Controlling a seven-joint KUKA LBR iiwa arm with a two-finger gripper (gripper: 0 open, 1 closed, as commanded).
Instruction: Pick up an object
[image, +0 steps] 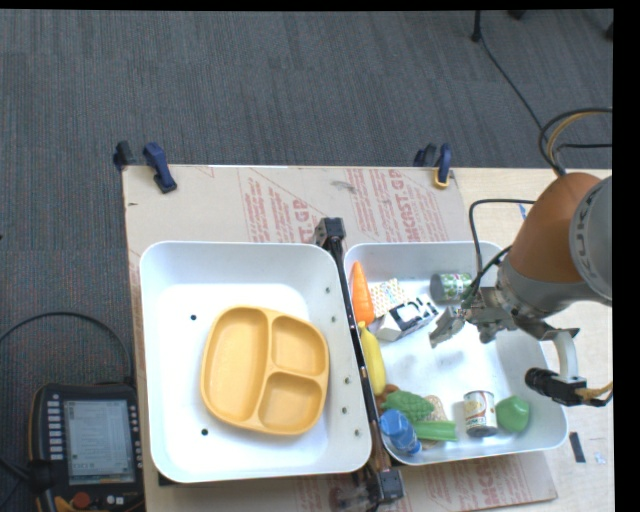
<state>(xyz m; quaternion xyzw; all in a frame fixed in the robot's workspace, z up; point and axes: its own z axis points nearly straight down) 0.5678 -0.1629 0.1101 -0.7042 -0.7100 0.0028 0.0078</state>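
Note:
My gripper (447, 326) hangs over the middle of the right bin (545, 385), open, with nothing between its fingers. Just left of it lies a white and black box (405, 316). A green can (452, 286) lies on its side just behind the gripper. Along the bin's left wall sit an orange carrot (358, 290) and a yellow banana (372, 360). Near the front wall are a blue bottle (398, 432), green vegetables (415, 412), a small upright can (479, 412) and a green lump (513, 414).
The left bin (170, 290) holds a yellow divided plate (266, 369). A black clamp (331, 232) sits where the bins meet at the back. A teach pendant (85, 440) lies on the floor at the lower left. Bare bin floor shows under and right of the gripper.

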